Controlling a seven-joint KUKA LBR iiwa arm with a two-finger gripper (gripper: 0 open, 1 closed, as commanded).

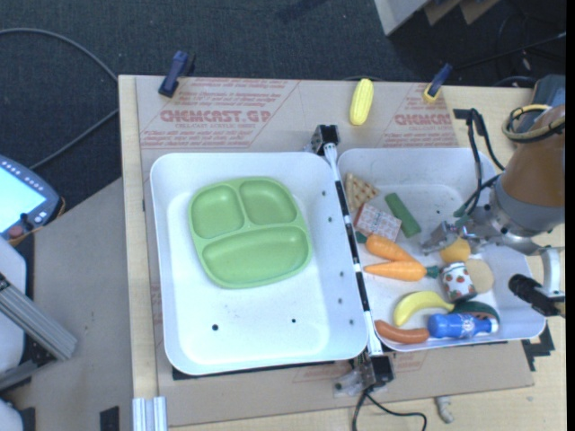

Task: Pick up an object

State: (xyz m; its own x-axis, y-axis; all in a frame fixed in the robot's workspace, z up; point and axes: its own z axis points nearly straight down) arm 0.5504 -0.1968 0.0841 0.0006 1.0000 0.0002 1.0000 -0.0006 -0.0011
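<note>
Jaws low in right bin, near orange piece; state unclear, cannot tell. Carrot likely light, stiff, slick plastic; best gripped mid-body, across width.

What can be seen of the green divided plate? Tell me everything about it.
The green divided plate is pale green and looks like smooth plastic, with rounded corners and a raised rim. It has three compartments: two smaller ones along the far side and one wide one nearer the camera, all bare. It lies flat and slightly skewed on the floor of the left white bin, toward the far-left part, apart from the bin's walls. Nothing rests on it.
</note>
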